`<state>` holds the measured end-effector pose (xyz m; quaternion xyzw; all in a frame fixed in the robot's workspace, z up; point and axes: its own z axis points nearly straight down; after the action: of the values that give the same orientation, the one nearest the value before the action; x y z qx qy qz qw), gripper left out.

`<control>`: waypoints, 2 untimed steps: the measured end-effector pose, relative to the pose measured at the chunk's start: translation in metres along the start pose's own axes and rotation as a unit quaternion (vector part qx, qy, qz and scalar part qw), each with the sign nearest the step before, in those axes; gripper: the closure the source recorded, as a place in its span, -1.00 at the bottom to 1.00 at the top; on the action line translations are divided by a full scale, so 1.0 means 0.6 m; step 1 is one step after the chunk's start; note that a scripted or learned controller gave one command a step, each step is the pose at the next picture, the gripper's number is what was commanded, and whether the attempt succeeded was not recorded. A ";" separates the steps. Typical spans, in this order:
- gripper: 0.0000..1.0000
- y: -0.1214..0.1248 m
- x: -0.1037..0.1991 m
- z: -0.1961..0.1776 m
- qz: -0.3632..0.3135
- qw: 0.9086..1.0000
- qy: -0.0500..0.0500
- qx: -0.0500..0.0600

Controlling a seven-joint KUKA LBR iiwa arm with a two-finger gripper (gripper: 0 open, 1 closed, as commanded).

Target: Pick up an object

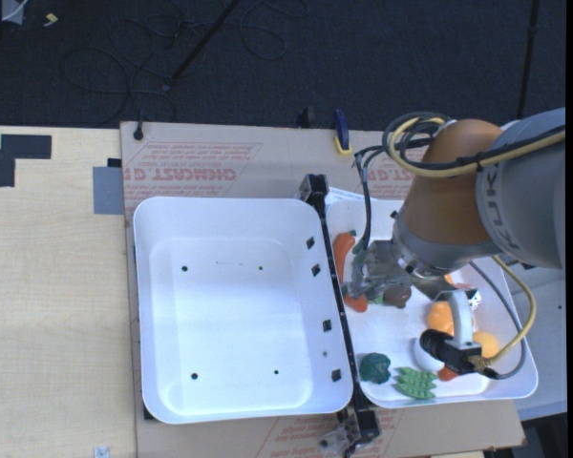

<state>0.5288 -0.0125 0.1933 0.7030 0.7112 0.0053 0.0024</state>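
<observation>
Gripper (371, 280), its state impossible to tell, hangs low in the right bin (525, 382) just beside an orange carrot-like toy (343, 251) lying lengthwise along the bin's left wall.

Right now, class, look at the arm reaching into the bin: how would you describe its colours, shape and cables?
The arm is thick and rounded, with grey casing and a broad orange band above the wrist. Yellow and black cables loop around the top of the band, and another black cable runs down towards the tool, which is small, grey and metallic.
</observation>
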 end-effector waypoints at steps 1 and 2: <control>1.00 0.053 0.108 -0.038 0.002 1.000 -0.001 0.005; 1.00 0.108 0.148 0.006 0.005 1.000 -0.002 0.008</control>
<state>0.5925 0.0768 0.1910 0.7066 0.7076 -0.0016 -0.0015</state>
